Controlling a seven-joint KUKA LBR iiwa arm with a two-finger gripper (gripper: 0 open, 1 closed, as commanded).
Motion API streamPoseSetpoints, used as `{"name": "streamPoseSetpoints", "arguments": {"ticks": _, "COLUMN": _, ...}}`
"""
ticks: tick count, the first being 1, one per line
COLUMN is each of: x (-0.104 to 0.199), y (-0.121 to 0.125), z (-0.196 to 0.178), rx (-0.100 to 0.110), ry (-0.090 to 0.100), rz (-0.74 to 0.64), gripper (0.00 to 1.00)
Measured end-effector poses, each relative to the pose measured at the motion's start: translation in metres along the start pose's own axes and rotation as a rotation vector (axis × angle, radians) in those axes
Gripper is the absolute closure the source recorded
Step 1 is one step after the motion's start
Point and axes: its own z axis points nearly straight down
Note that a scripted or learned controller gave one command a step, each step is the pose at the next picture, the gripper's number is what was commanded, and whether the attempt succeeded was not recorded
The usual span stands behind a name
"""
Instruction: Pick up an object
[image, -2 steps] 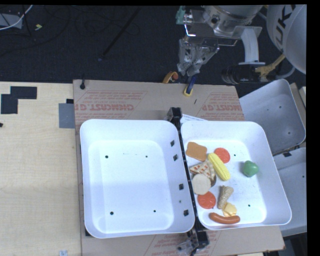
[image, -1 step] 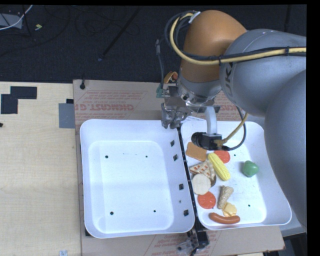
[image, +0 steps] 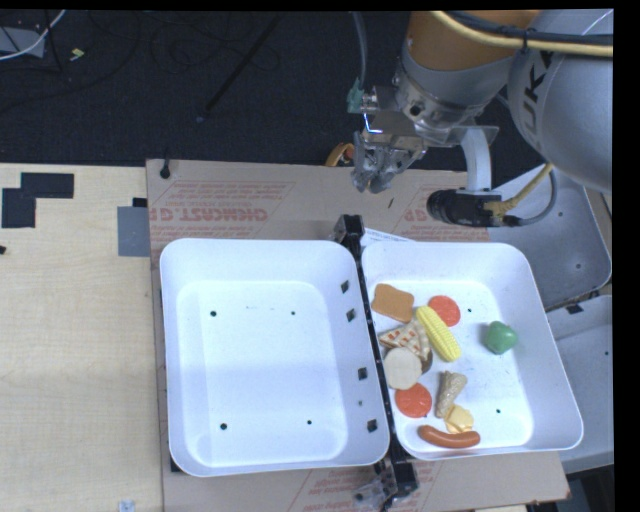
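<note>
The right bin (image: 520, 268) holds several toy foods: a brown toast piece (image: 392, 301), a yellow corn cob (image: 438, 332), a red tomato slice (image: 444, 310), a green pepper (image: 499, 337), a pale round slice (image: 403, 369), a red disc (image: 413, 401), a sausage (image: 448, 437) and a small yellow cube (image: 460, 418). My gripper (image: 375, 178) hangs high above the bench, beyond the far edge of both bins, near their dividing line. Its fingers point down with nothing visible between them.
The left bin (image: 180, 300) sits beside the right one, joined by a black clamp strip (image: 362, 340). Both rest on a cardboard sheet (image: 250, 200). A light wooden bench top (image: 70, 330) stretches to the left. The arm's grey body (image: 560, 90) looms over the right rear.
</note>
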Motion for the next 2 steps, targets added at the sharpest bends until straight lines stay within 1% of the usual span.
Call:
{"name": "streamPoseSetpoints", "arguments": {"ticks": 1, "x": -0.0032, "y": 0.0012, "z": -0.1204, "rx": 0.001, "ry": 0.000, "rz": -0.002, "gripper": 1.00}}
{"name": "streamPoseSetpoints", "arguments": {"ticks": 2, "x": -0.0026, "y": 0.0010, "z": -0.1110, "rx": 0.016, "ry": -0.002, "rz": -0.003, "gripper": 0.00}}
